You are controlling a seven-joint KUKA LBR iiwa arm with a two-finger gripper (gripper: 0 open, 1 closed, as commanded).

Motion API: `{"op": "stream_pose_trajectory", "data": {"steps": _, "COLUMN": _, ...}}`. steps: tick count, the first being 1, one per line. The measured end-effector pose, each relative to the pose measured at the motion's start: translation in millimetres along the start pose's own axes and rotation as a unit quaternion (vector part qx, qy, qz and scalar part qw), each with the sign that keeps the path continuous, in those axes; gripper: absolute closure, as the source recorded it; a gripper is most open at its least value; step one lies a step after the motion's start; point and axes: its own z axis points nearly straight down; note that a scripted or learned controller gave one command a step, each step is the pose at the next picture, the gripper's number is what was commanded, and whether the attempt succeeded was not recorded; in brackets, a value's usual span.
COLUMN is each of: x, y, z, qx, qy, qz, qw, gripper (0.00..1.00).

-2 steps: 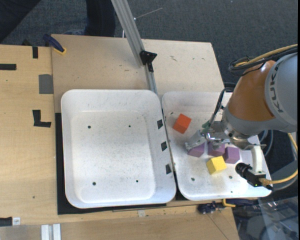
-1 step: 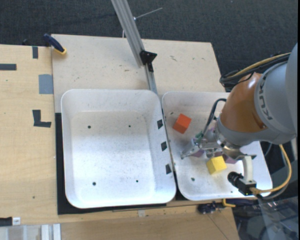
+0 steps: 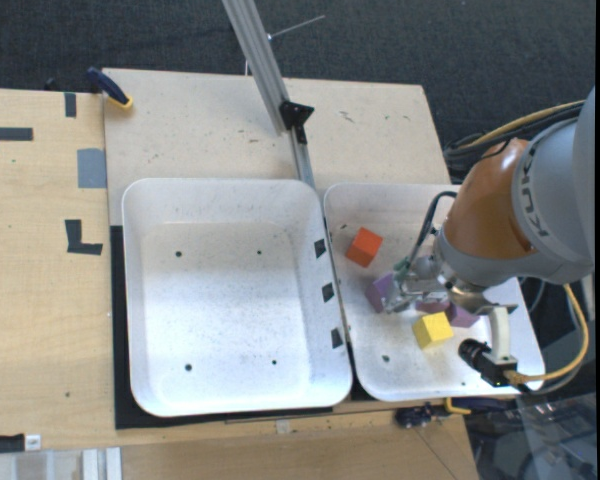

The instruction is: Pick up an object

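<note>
Three small objects lie in the right-hand shallow white bin (image 3: 380,378). A small orange block (image 3: 363,247) sits tilted, upper-left part of that bin, apart from the others. A small purple block (image 3: 382,292) lies lower, near bin centre, partly hidden by the arm. A small yellow cube (image 3: 433,331) sits below-right of the purple one, slightly rotated. Another purple bit (image 3: 464,317) shows just right of the yellow cube.

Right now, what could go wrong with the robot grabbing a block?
1. The gripper sits low among three blocks close together: the purple block, the yellow block and another purple piece. It may push them apart instead of catching one.
2. The yellow block lies tilted, so it might slip.
3. The orange block sits apart and would probably get left behind.
</note>
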Motion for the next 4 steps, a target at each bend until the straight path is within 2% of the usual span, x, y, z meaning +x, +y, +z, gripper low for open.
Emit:
{"op": "stream_pose_trajectory", "data": {"steps": 2, "x": -3.6, "y": 5.7, "z": -96.0, "qx": -0.005, "qy": -0.001, "qz": 0.0, "qw": 1.0, "gripper": 1.0}}
{"op": "stream_pose_trajectory", "data": {"steps": 3, "x": 43.8, "y": 25.1, "z": -87.5, "qx": -0.001, "qy": 0.0, "qz": -0.002, "qw": 1.0, "gripper": 1.0}}
{"op": "stream_pose_trajectory", "data": {"steps": 4, "x": 104.5, "y": 45.9, "z": -90.9, "qx": -0.002, "qy": 0.001, "qz": -0.003, "qw": 1.0, "gripper": 1.0}}
